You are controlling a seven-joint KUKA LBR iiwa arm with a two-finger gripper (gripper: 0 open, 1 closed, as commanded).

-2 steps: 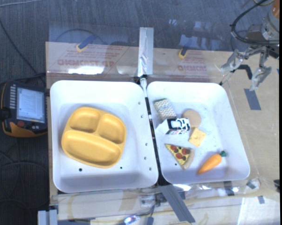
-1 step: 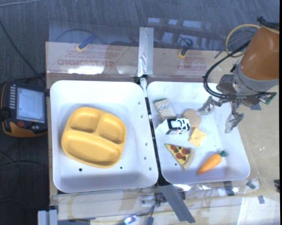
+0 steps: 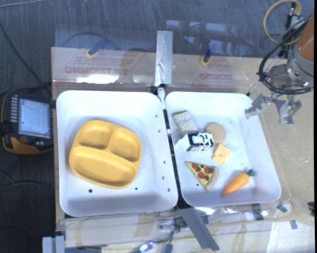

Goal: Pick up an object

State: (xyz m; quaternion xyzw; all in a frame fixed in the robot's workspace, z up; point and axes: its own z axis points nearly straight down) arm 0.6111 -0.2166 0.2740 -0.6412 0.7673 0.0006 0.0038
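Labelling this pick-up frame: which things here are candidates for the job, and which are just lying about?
Job:
end effector
carrot
pizza slice
cheese
cookie
checkered packet
black-and-white toy

Lying about:
yellow tray
pendant

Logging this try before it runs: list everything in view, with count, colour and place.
bins: two, white, side by side on the bench
tray: one, yellow, three compartments, left bin
carrot: one, orange, right bin, near corner
pizza slice: one, right bin
cheese wedge: one, yellow, right bin
patterned block: one, right bin
black-and-white toy: one, right bin centre
tan disc: one, right bin
pendant: one, orange-black, left of bins
gripper: one, grey, open, over right bin's far right edge
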